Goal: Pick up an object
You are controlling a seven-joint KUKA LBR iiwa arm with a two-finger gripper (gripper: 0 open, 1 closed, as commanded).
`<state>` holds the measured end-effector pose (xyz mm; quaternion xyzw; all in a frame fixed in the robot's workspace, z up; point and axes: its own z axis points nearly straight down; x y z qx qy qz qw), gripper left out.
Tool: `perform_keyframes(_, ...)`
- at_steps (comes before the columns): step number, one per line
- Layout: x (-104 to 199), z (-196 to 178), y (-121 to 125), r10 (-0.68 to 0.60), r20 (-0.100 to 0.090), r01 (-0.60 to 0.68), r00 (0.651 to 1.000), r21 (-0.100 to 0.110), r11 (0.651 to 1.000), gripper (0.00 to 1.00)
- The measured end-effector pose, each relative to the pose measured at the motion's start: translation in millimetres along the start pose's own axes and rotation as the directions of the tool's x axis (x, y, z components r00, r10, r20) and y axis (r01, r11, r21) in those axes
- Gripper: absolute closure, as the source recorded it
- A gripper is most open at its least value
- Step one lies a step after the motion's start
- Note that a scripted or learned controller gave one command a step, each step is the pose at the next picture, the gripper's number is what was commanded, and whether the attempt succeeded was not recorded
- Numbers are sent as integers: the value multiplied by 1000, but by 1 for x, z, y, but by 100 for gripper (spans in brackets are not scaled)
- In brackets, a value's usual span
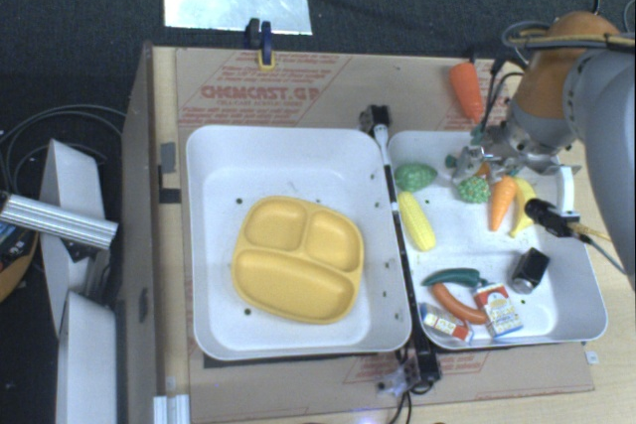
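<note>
Broccoli [475, 189] near right bin [586, 308] far edge, end effector [475, 161] above, grip unclear

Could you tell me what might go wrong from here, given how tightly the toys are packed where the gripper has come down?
The gripper sits in the right bin among a broccoli floret, a carrot and a banana lying close together, so it may grab two toys or nudge them apart. The rounded floret could also slip out. I cannot tell whether anything is gripped.
</note>
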<state>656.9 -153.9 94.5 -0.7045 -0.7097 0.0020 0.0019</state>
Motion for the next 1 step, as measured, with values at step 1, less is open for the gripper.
perform_keyframes(1, 73, -92, -19, 1, -1, -1, 1000, -13, 1000, 100)
